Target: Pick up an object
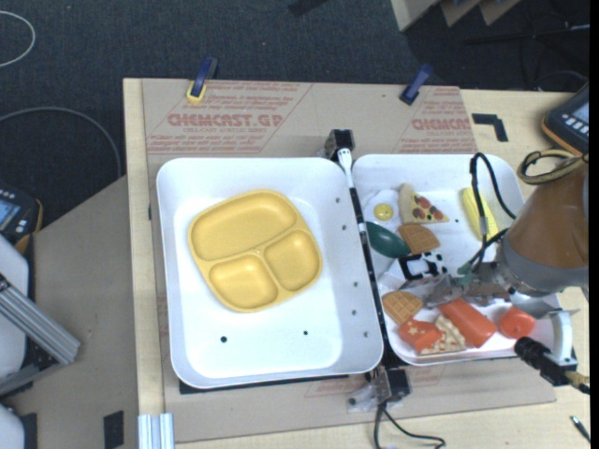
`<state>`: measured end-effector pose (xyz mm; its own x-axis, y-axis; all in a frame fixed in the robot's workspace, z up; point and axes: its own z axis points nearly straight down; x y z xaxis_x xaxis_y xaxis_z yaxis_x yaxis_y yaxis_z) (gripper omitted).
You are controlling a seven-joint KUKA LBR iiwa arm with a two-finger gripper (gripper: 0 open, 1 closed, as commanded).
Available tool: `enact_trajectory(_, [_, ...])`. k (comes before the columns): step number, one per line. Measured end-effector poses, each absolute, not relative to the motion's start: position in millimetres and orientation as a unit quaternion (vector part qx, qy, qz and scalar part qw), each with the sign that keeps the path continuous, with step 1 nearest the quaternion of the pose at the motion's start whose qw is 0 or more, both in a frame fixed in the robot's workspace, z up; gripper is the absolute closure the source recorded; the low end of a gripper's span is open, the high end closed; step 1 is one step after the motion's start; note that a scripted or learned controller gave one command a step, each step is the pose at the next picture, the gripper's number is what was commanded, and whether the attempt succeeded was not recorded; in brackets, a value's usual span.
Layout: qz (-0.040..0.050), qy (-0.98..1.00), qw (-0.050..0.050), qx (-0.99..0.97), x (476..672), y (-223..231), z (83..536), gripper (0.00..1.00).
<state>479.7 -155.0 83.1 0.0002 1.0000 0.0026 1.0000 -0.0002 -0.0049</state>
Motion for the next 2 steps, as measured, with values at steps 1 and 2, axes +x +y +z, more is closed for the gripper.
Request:
enact_trajectory(1, [0.0, -0.707, 0.0, -0.708, 480.5, -155, 95, 1.0])
enact_trajectory(2, [-0.0014, -0.707, -0.003, -0.707, 491.9, -158, 148, 1.0])
